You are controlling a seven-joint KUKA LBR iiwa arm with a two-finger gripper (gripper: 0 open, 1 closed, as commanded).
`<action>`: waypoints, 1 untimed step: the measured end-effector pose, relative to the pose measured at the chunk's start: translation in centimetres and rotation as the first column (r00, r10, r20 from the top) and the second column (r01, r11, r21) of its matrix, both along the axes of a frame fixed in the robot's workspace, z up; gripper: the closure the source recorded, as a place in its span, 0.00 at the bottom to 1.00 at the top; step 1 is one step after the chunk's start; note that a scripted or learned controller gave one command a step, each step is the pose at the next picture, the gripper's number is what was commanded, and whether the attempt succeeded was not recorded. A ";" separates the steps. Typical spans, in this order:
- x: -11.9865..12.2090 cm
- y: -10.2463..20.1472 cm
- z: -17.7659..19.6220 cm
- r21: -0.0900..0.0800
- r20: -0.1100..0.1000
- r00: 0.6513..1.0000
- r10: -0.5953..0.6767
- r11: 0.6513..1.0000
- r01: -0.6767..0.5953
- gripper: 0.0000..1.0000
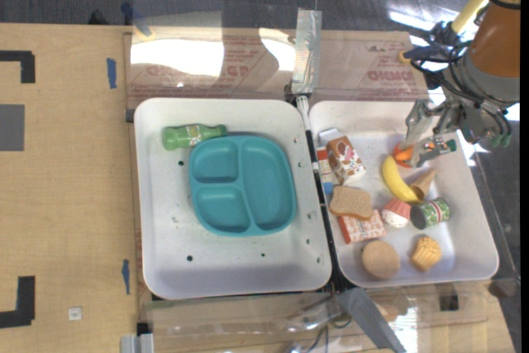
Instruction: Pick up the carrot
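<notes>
The carrot is a small orange piece with a green and white top. It lies in the right bin, near that bin's upper right, just above the banana. My gripper hangs directly over it, open, with one finger left of the carrot's orange end and the other finger over its green top. The carrot rests on the bin floor and nothing is held between the fingers.
Around the carrot the right bin holds a brown carton, bread slice, cone, can, corn and round bun. The left bin bears a teal divided plate and a green bottle.
</notes>
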State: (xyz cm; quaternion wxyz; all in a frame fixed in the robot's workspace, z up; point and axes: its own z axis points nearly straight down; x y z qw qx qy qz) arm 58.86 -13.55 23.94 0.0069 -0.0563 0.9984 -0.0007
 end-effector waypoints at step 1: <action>-3.5 1.1 -13.8 -0.002 0.005 0.999 -0.040 0.999 0.040 1.00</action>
